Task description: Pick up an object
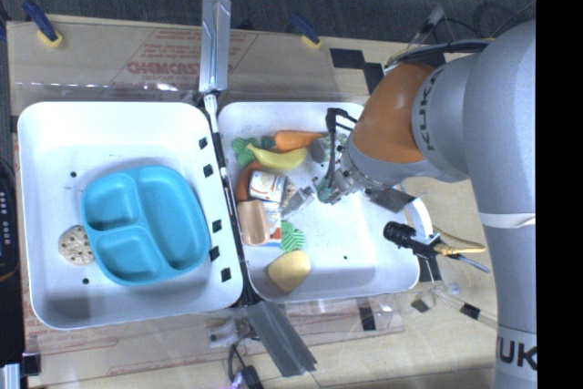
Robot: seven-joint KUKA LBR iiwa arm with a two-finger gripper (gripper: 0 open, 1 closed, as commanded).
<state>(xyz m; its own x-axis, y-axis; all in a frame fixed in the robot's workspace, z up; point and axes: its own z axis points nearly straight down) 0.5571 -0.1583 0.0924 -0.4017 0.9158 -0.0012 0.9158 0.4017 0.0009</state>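
While poised low over the right-hand bin (392, 273), gripper (321, 192) set near bin centre, just at 3 o'clock of the toy-food cluster. Fingers small and dark against clutter; how far open, cannot tell. Nothing visibly held between them.

Contents, right-hand bin:
- Toy carrot (299, 140), at 12 o'clock of cluster, lying crosswise.
- Toy banana (281, 159), just below carrot, touching green leafy piece (244, 148) at its 9 o'clock.
- Small printed can (267, 187), mid-cluster, nearest the gripper tip, at its 9 o'clock.
- Tan block, bread-like (250, 221), against left wall at 7 o'clock of can.
- Green ridged piece (291, 239), small, at 6 o'clock of can.
- Yellow potato-like lump (289, 269), at 6 o'clock of bin, well apart from the rest.

Contents, left-hand bin (46, 132):
- Blue divided plate (144, 223), central.
- Cookie (76, 245), at 9 o'clock of plate, touching its rim.

Step in hand, by judgement: approach and descent onto a pick, not yet a grasp. Likely target the can or banana, both just beside the tip. Next move, by judgement: short shift toward 9 o'clock, fingers straddling one item alone, then closing and straight lift.

Edges and room: cluster packed against the left wall and dividing rim, little finger clearance there. Open white floor at 3 to 5 o'clock of the gripper. Yellow lump free all round, easiest reach.
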